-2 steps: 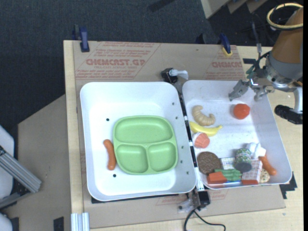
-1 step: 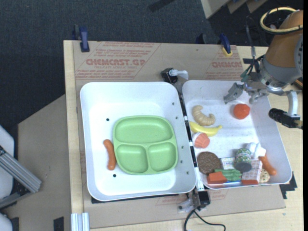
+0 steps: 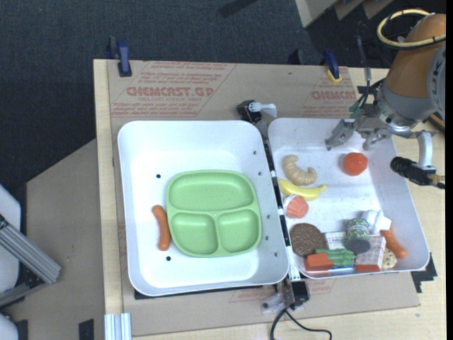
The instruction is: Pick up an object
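Observation:
My gripper (image 3: 352, 139) hovers over the far end of the right bin (image 3: 405, 190), its two fingers spread open with nothing between them. Just in front of it lies a red tomato (image 3: 355, 163), apart from the fingers. Further left in that bin are a tan croissant (image 3: 299, 168), a yellow banana (image 3: 302, 188) and a small orange-red piece (image 3: 297, 207). A brown round patty (image 3: 306, 238) and a heap of several small packets and toys (image 3: 352, 250) fill the near end, with an orange carrot (image 3: 393, 244) at its right.
The left bin (image 3: 141, 147) holds a green divided plate (image 3: 212, 213) and an orange sausage (image 3: 162, 227) beside it. A black fitting (image 3: 251, 109) sits on the cardboard behind the bins. Blue clamps (image 3: 122, 55) grip the board's far edge.

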### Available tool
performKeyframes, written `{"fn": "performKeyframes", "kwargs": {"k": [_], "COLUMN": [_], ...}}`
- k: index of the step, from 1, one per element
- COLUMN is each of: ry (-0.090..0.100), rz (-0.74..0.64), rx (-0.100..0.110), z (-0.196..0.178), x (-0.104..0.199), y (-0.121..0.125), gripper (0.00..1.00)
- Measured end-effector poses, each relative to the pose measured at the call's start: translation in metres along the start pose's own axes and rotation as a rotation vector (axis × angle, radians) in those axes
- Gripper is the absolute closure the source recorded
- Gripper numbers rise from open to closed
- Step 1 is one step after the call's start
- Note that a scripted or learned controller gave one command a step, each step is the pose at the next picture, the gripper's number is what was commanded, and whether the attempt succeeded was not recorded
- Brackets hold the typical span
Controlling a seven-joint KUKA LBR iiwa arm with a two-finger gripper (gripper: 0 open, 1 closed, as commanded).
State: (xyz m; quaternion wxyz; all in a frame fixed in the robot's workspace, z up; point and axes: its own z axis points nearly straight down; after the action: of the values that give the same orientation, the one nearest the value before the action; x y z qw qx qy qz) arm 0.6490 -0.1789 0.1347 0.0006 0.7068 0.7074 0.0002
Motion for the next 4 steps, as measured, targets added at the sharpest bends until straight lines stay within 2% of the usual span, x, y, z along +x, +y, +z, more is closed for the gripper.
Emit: {"fn": "performKeyframes", "kwargs": {"k": [1,2,3,4], "ry": [0.001,0.001,0.000,0.000], "rz": [0.001,0.002,0.001,0.001], "rx": [0.004,0.004,0.000,0.004], "z": [0.015,0.007,0.006,0.052], "x": [-0.006,0.003,-0.005,-0.014], "y": [0.000,-0.012,-0.009,-0.013], "gripper": [0.00,0.00,0.00,0.00]}}
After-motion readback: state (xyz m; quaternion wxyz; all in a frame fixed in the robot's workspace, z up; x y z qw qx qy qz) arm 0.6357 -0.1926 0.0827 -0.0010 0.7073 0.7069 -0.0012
